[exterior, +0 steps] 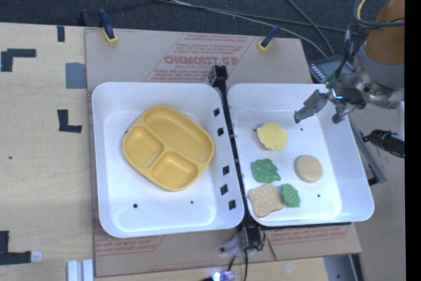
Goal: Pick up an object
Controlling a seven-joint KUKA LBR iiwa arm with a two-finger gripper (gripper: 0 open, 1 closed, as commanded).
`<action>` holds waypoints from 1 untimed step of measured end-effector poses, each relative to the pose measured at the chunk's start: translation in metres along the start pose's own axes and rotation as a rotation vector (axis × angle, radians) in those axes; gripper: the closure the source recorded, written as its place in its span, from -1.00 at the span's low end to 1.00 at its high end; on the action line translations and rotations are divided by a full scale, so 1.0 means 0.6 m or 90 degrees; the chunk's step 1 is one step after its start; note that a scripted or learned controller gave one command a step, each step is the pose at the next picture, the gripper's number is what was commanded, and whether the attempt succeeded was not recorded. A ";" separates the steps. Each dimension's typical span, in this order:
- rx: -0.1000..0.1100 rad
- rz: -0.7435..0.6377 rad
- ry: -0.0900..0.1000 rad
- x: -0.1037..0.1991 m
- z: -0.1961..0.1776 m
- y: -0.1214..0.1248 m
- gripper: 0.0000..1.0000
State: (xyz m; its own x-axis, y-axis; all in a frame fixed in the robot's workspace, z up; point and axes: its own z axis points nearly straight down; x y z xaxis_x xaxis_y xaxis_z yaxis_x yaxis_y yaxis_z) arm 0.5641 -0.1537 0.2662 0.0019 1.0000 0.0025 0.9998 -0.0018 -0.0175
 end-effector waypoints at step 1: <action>-0.006 -0.002 -0.001 0.001 -0.010 0.003 -1.00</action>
State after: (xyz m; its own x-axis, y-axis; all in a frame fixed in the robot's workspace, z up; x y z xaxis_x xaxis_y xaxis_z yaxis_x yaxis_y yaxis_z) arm 0.5659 -0.1532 0.2723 -0.0018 1.0000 0.0006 1.0000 0.0018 -0.0073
